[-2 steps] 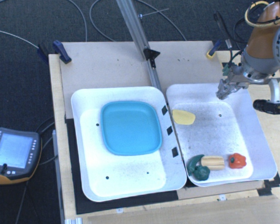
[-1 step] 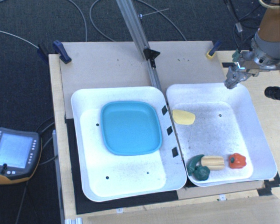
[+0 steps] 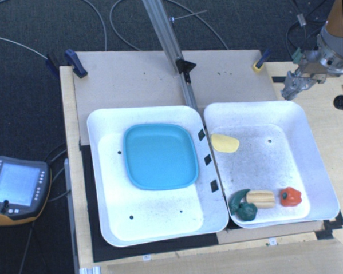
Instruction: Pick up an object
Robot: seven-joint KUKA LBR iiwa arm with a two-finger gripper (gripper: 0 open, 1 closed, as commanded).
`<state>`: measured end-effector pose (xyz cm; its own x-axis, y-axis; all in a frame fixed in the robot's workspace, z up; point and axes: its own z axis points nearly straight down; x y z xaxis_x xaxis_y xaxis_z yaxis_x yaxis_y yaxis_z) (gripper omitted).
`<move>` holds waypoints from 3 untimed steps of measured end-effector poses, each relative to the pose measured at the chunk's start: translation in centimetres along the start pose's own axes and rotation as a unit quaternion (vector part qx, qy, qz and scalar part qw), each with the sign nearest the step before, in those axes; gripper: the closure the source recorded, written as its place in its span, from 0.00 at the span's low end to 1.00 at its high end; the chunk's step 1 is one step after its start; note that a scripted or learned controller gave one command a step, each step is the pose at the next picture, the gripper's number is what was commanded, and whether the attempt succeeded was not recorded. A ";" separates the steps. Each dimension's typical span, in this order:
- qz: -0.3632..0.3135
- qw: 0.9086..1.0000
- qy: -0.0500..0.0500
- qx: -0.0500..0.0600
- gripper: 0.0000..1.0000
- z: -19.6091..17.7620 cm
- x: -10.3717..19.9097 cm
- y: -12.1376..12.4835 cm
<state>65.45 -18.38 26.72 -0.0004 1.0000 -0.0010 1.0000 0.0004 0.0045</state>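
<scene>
while my gripper point(image 3: 291, 90) hangs past the right bin's point(image 3: 316, 154) far right corner, i can't tell how its jaws stand; a pale yellow piece point(image 3: 224, 143) lies by that bin's far left edge, and green point(image 3: 243, 205), tan point(image 3: 260, 199) and red point(image 3: 290, 196) pieces lie along its near edge.

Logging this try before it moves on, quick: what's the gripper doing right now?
Gripper: above the right bin's far right corner, holding nothing visible; open or shut cannot be told.

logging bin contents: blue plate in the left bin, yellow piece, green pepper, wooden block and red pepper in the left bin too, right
Not quite. The camera view shows the blue plate in the left bin, but the yellow piece, green pepper, wooden block and red pepper lie in the right bin.
</scene>
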 end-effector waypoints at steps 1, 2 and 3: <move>-0.002 1.000 0.001 0.002 1.00 1.3 4.8 0.4; -0.002 1.000 0.001 0.002 1.00 2.3 10.8 0.8; -0.002 1.000 0.001 0.002 1.00 2.9 15.2 1.2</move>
<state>66.66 -3.15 23.76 -0.0039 1.0000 0.0009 1.0000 0.0039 -0.0001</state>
